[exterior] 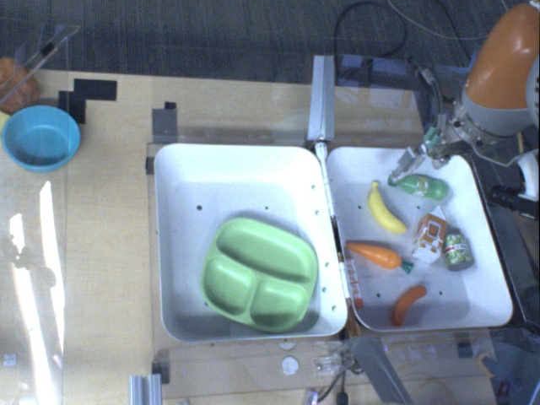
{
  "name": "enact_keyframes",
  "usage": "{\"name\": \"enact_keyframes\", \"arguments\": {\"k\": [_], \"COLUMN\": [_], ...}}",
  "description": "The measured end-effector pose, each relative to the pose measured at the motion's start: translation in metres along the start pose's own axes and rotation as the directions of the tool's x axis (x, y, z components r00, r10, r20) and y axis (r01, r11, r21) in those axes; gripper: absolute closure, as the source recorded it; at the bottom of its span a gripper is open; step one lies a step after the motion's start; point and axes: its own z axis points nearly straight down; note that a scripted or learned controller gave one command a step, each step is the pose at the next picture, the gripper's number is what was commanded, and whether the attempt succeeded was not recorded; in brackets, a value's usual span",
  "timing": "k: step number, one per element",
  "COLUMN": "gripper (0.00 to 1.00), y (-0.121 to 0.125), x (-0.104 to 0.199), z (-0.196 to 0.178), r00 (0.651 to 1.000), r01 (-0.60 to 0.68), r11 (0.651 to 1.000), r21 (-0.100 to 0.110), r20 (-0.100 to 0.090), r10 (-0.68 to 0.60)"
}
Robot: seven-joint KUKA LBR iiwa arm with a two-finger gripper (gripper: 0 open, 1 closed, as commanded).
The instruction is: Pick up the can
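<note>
The can (457, 251) is small, green with a silvery end, and lies on its side at the right edge of the right bin (481, 306), touching a white and orange carton (430, 236). My gripper (408, 169) hangs at the back of that bin, right at the cap end of a green bottle (423, 186). It is well behind and to the left of the can. Nothing shows as held by it.
The right bin also holds a banana (386, 209), a carrot (375, 256) and a red sausage (407, 304). A green divided plate (260, 272) lies in the left bin (181, 226). A blue bowl (40, 137) stands on the bench at far left.
</note>
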Motion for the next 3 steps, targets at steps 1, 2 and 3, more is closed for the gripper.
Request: {"name": "enact_keyframes", "arguments": {"k": [1,2,3], "gripper": [0.0,0.0,0.0], "y": [0.028,0.014,-0.053], "x": [-0.043,-0.09,-0.06], "z": [0.071,0.016,0.078], "r00": [0.995,0.99,0.912], "r01": [0.097,0.143,0.409], "r11": [0.995,0.99,0.912], "r21": [0.0,-0.001,0.001], "r20": [0.001,0.003,0.0], "r10": [-0.097,-0.143,-0.409]}}
